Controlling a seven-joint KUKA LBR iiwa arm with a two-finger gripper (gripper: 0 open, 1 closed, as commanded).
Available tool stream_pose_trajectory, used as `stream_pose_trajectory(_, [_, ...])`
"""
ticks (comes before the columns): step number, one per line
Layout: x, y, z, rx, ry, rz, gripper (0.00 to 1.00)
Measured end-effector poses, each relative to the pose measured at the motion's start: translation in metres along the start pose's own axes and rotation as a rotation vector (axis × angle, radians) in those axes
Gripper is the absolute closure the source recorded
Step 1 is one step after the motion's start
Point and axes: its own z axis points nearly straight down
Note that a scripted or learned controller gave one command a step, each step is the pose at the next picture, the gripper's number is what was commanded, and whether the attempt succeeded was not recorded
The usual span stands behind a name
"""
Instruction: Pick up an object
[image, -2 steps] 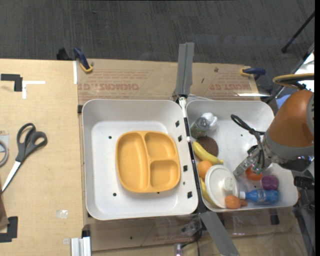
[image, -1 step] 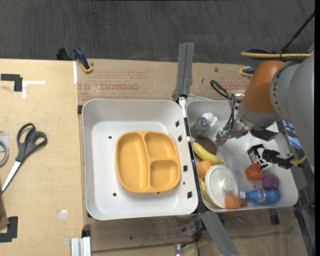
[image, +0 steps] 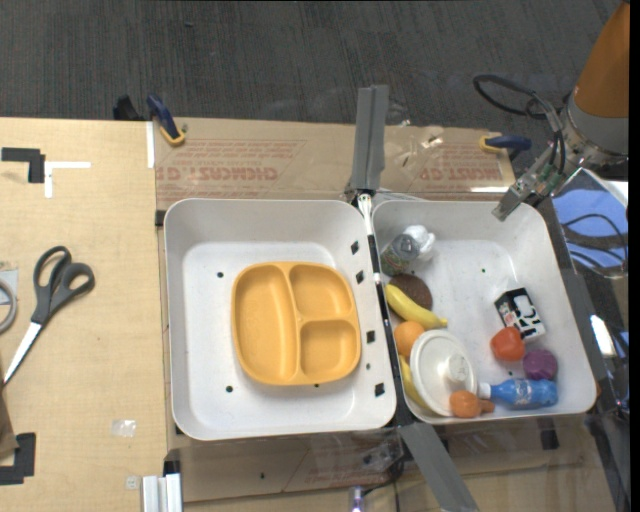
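Note:
The right bin (image: 480, 250) holds several objects. A banana (image: 415, 308) lies by its left wall, with a brown round thing (image: 412, 290) and a silvery white item (image: 410, 244) above it. An orange (image: 407, 336), a white bowl (image: 438, 370) and a small orange fruit (image: 463, 404) sit lower down. A blue bottle (image: 522, 393), a purple piece (image: 540, 362), a red-orange ball (image: 507, 345) and a black-and-white box (image: 521, 312) lie at the right. My gripper (image: 512, 203) hangs over the bin's upper right corner, above and apart from all of them, holding nothing.
A yellow divided plate (image: 297, 322) lies in the left bin (image: 190, 300). Scissors (image: 48, 292) rest on the wooden bench at far left. Blue clamps (image: 165, 120) (image: 505, 143) pin the cardboard behind the bins. Cables (image: 515, 95) loop near the arm.

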Motion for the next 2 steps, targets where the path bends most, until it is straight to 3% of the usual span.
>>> stream_pose_trajectory(1, [0.019,0.031,0.123,0.000,0.001,-0.023,1.00])
stream_pose_trajectory(2, [-0.027,-0.047,0.167,-0.003,0.001,-0.247,1.00])
